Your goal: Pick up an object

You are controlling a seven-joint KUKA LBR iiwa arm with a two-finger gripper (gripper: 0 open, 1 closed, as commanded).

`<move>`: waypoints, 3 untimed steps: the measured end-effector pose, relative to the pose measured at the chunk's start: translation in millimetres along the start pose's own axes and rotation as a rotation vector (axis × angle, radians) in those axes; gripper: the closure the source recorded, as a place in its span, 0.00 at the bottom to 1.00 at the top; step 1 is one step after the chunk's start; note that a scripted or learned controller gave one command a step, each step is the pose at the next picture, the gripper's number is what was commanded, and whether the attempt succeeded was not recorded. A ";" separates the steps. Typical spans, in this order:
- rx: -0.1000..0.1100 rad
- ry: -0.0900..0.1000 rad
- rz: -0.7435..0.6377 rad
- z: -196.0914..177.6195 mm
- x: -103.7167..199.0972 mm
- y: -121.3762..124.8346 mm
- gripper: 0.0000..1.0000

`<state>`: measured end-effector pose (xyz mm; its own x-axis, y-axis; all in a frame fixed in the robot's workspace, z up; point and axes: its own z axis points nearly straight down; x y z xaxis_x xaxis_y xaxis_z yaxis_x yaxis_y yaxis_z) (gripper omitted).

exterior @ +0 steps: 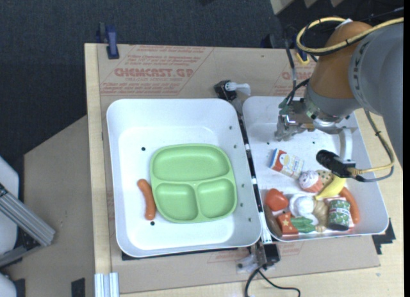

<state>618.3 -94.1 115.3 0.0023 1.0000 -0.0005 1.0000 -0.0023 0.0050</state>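
Note:
My gripper [286, 125] hangs over the far part of the right bin [259, 113], below the arm's orange band [334, 65]. Nothing shows in it. Toy foods are heaped in the near part of this bin: a small white and orange carton [286, 162], a red tomato-like piece [276, 200], a white round item [302, 205], a yellow banana [333, 188], a green-labelled can [339, 213] and an orange carrot [352, 203]. The carton lies closest to the gripper, a short way nearer the camera.
The left bin [122, 123] holds a green divided plate [192, 182] and an orange sausage [148, 199] beside its left edge. A black clip [224, 88] sits at the far end of the bins' shared wall. A black cable end [330, 160] hangs over the right bin.

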 end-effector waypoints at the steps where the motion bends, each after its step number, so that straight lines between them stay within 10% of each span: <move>1: -0.002 0.000 0.000 -9.9 0.0 0.5 1.00; 3: -0.006 -0.001 0.001 -29.8 0.3 1.5 1.00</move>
<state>619.7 -93.9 145.1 0.0030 1.0000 -0.0012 0.9999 -0.0030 0.0111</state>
